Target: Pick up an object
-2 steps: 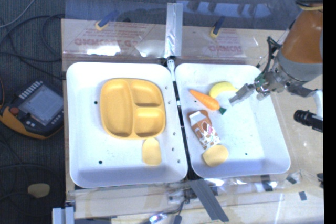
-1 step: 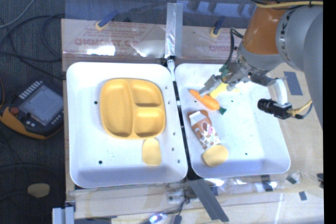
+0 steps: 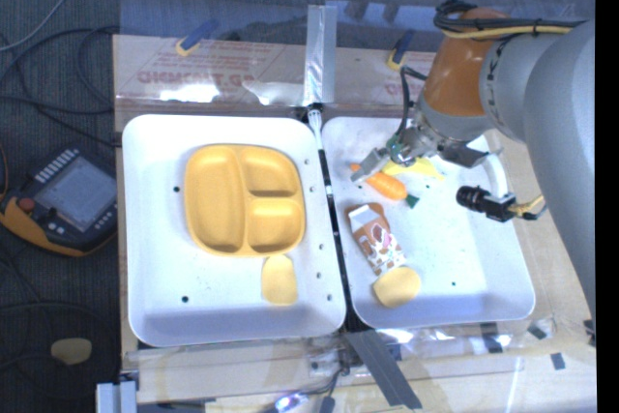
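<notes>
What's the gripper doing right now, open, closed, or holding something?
Gripper: low in the right bin, just above the orange carrot-like piece; open or closed cannot be told.

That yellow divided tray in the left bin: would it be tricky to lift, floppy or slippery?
The yellow divided tray looks like moulded plastic, so probably stiff and light for its size. Its glossy surface may be slippery. It lies flat and wide in the left bin, so the gripper would likely need its raised rim.
</notes>
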`<action>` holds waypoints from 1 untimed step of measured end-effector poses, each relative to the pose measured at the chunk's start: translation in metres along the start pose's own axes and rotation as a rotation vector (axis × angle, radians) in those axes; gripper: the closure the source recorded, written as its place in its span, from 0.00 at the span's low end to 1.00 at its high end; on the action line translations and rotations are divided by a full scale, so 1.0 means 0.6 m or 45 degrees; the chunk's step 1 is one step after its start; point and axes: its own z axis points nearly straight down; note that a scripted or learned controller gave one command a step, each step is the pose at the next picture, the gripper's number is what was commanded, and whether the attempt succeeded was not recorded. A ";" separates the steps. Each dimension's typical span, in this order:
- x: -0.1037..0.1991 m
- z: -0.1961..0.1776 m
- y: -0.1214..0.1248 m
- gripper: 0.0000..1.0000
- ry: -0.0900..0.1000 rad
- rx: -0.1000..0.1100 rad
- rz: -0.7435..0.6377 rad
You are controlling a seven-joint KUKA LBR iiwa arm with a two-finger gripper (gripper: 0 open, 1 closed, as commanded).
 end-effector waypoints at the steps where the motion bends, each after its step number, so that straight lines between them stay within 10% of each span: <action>1: -0.004 0.032 -0.056 0.00 0.008 0.015 -0.016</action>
